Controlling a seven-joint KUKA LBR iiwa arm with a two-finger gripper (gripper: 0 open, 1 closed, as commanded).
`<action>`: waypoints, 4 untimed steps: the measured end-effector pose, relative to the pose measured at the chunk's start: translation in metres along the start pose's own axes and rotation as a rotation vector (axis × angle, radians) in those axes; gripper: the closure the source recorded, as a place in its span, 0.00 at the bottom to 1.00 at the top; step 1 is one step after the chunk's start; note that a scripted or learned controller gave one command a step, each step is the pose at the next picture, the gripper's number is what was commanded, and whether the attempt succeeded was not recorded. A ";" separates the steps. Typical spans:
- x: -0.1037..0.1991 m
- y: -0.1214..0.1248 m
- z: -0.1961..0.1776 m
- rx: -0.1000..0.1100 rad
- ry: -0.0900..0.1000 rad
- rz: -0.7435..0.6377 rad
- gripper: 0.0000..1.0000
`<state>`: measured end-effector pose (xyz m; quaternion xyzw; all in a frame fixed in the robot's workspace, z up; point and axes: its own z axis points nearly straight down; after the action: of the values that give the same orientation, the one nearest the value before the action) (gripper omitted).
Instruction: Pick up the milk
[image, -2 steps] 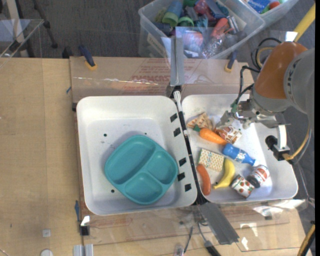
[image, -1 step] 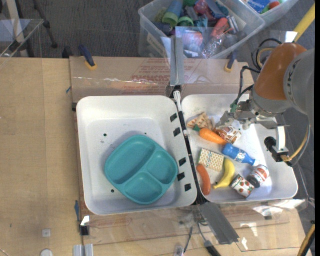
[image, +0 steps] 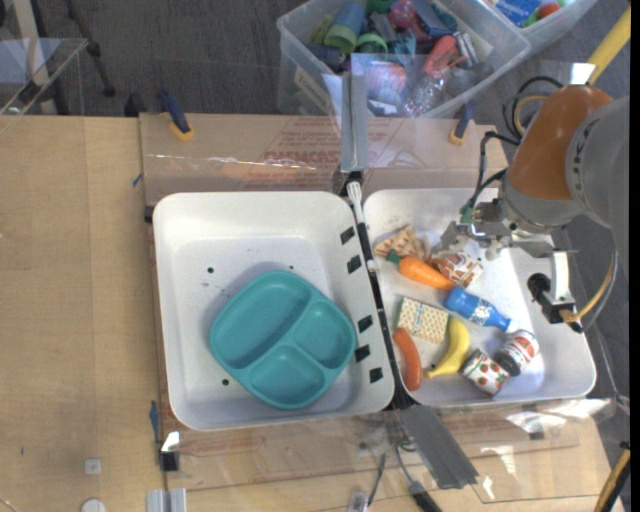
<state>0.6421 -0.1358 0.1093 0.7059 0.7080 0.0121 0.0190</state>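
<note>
A small red-and-white printed carton (image: 461, 268), which I take for the milk, lies in the right bin (image: 570, 375) near its back middle. My gripper (image: 466, 236) hangs just above and behind the carton, close to it, on the grey arm with the orange band (image: 553, 150) coming in from the right. Whether it touches the carton is hidden by the wrist. An orange carrot (image: 425, 272) lies directly left of the carton.
The right bin also holds a waffle piece (image: 400, 243), a blue bottle (image: 478, 309), a dotted box (image: 422, 320), a banana (image: 451, 350), a red sausage (image: 408, 359) and two cans (image: 486, 373). A teal divided plate (image: 283, 340) sits in the left bin (image: 180, 260).
</note>
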 end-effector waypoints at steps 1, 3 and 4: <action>0.010 0.004 0.000 -0.001 -0.002 0.058 0.00; 0.036 -0.009 0.019 0.033 0.011 -0.116 0.00; 0.034 -0.008 0.009 0.032 0.009 -0.114 1.00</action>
<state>0.6342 -0.1016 0.1000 0.6647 0.7471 0.0030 0.0050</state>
